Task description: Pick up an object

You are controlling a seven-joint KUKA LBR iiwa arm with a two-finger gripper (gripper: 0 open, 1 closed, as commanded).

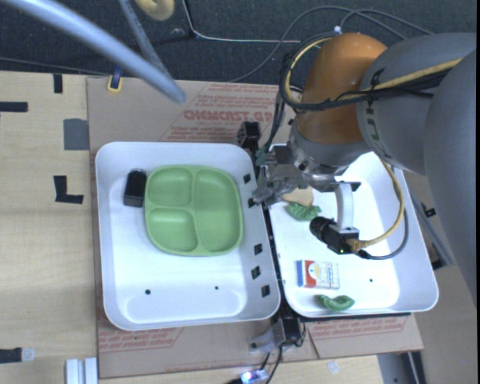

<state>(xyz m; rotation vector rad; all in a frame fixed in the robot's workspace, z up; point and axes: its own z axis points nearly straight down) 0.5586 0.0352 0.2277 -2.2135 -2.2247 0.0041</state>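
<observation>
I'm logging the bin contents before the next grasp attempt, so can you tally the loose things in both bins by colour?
Green: 3 - divided plate, leafy piece, small piece
Black: 1 - small block
White, printed: 1 - card
Total: 5

Bright overhead light, glare on white bins (112, 238), slightly soft.

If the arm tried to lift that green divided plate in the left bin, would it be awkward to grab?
Probably. The green divided plate lies flat in the left bin, so a two-finger gripper could likely catch only its thin rim. It looks like light, stiff plastic, so it should keep its shape but might tilt or slip when held by one edge.
</observation>
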